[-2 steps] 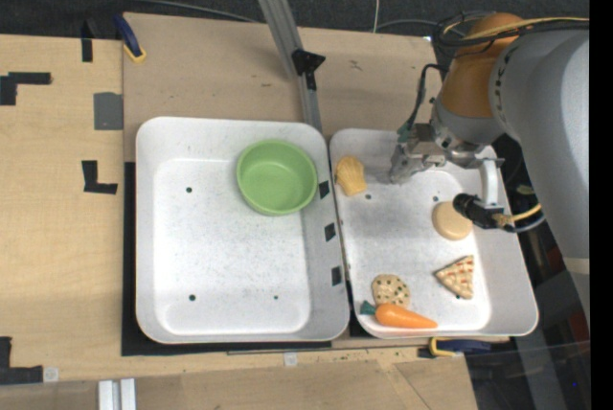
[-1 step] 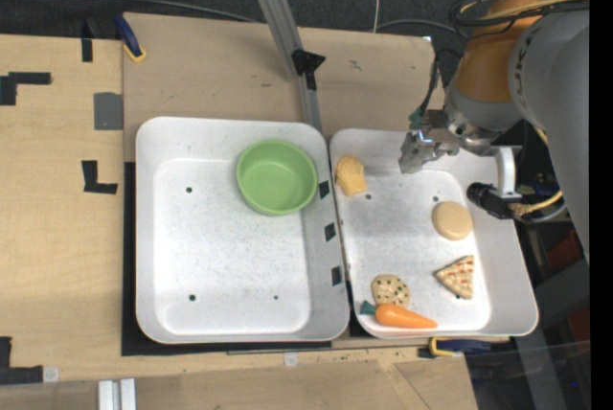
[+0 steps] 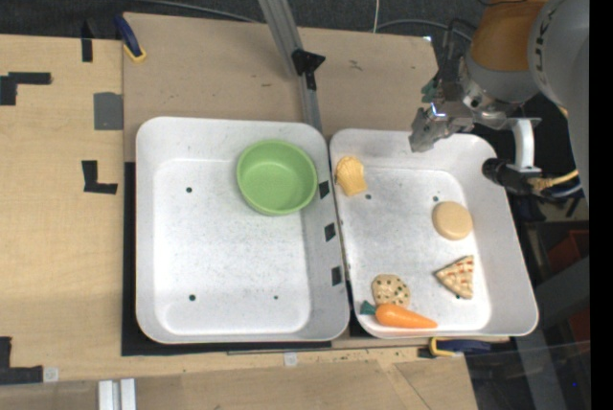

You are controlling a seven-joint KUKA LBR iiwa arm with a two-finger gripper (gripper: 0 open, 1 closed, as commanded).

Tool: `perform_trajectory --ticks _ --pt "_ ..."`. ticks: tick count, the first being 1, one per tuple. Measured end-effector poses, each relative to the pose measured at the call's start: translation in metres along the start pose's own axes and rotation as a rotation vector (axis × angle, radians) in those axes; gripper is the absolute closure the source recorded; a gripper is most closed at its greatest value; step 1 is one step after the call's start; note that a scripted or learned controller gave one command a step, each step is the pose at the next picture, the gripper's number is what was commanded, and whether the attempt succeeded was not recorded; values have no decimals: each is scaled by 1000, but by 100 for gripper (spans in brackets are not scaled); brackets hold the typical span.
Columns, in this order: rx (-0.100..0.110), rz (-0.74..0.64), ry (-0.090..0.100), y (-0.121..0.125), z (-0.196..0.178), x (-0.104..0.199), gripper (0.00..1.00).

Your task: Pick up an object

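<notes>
Nearest the camera in the right bin (image 3: 517, 288) lie a carrot (image 3: 406, 317), a cookie (image 3: 389, 288) and a pizza slice (image 3: 457, 276); beyond them a bun (image 3: 452, 219) and a yellow piece (image 3: 351, 175). My pincer (image 3: 425, 136) hangs over the far rim, carrying nothing; whether it is released or clenched I cannot tell. Judged step: approach, with the next move calling for a descent squarely over one item.

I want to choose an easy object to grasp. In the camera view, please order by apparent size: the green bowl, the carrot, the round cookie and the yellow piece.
1. green bowl, clearly the largest.
2. carrot, long but thin.
3. round cookie and yellow piece look about alike; I would not rank them.
</notes>
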State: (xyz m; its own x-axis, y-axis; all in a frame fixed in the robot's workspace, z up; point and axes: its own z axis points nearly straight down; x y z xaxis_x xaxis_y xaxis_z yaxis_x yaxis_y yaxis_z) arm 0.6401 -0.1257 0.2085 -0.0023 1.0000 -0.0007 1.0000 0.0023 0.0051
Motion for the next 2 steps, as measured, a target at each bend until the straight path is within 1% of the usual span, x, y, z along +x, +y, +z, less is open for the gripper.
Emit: perform_trajectory --ticks 1,2 --pt "4 1 1 1 -17 0 100" --pt "7 -5 3 -10 -24 62 100"
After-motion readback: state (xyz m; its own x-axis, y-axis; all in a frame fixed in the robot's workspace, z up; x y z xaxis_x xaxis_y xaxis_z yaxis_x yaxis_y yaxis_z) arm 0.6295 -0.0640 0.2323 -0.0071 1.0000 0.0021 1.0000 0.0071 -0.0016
